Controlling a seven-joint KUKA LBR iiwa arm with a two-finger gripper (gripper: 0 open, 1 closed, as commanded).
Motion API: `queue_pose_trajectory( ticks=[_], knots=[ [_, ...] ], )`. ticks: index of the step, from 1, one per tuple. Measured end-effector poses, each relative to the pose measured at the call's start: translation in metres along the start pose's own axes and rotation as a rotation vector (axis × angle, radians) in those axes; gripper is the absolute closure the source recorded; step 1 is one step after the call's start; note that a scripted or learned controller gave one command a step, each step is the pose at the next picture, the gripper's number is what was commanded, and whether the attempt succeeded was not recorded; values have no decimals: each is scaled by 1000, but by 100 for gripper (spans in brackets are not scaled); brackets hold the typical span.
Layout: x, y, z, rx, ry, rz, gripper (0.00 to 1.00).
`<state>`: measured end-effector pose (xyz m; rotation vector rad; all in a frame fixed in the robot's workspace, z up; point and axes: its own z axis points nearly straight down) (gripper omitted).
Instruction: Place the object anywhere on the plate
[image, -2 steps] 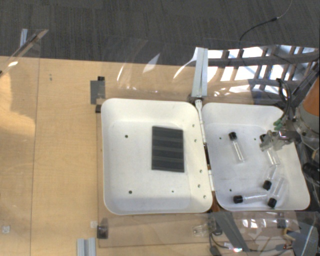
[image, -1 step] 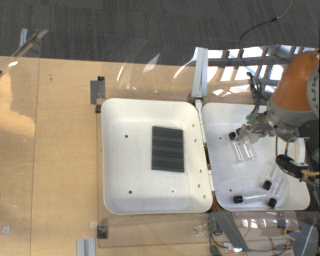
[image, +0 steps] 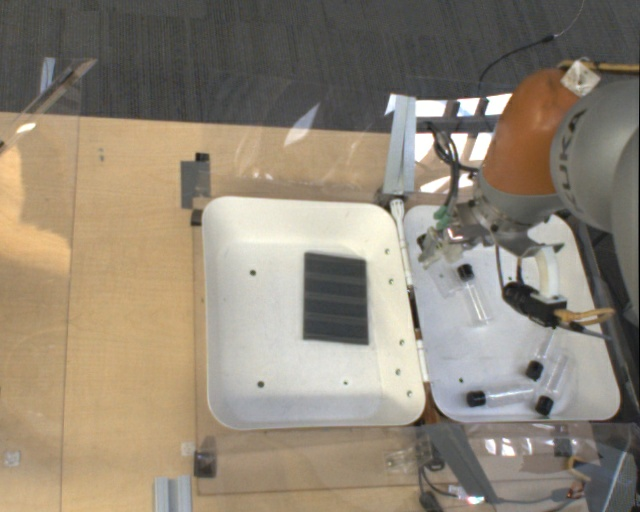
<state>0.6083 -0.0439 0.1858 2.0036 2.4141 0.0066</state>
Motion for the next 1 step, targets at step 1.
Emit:
queue_pose_trajectory(
  ticks=[1],
  knots=[
    [72,-28,-22,1,1,-138,100]
  ],
)
